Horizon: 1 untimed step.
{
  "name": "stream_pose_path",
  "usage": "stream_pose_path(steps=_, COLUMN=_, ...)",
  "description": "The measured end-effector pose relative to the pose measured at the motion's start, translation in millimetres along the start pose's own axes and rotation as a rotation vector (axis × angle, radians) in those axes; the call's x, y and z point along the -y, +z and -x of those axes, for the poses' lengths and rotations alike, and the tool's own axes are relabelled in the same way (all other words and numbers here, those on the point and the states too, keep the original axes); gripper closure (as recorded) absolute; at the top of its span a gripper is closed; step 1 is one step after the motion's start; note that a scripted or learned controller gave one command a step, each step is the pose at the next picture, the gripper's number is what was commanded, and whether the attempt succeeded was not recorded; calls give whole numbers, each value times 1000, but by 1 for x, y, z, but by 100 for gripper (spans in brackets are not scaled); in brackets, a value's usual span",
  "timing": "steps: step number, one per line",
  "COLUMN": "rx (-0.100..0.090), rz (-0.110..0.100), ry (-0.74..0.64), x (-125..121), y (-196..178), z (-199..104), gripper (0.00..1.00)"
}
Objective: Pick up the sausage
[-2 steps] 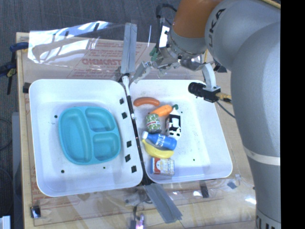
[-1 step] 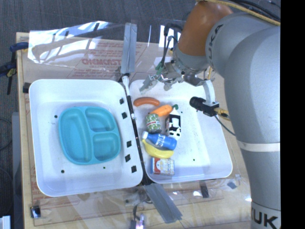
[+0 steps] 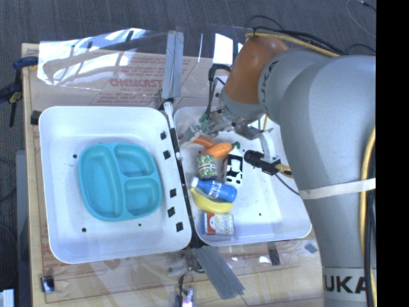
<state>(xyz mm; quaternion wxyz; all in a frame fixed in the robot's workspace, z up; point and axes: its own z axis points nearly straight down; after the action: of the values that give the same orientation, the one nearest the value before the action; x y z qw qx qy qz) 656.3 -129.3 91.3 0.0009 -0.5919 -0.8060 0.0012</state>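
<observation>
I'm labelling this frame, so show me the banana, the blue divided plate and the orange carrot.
banana [image 3: 211, 203]: camera view, middle of its yellow curve.
blue divided plate [image 3: 119, 180]: camera view, central ridge between compartments.
orange carrot [image 3: 219, 149]: camera view, middle of its body.

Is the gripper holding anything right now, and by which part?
Cannot be told. The gripper is down at the far end of the right bin near the orange piece, but nothing shows clearly between its tips.

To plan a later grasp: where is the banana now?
The banana lies in the right bin, near its left wall, just under the blue bottle.
</observation>
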Motion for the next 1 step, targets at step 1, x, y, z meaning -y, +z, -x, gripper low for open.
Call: stream_pose_path(steps=1, rx=2, rz=-1, ry=-4, x=0, y=-11, z=0, gripper=100)
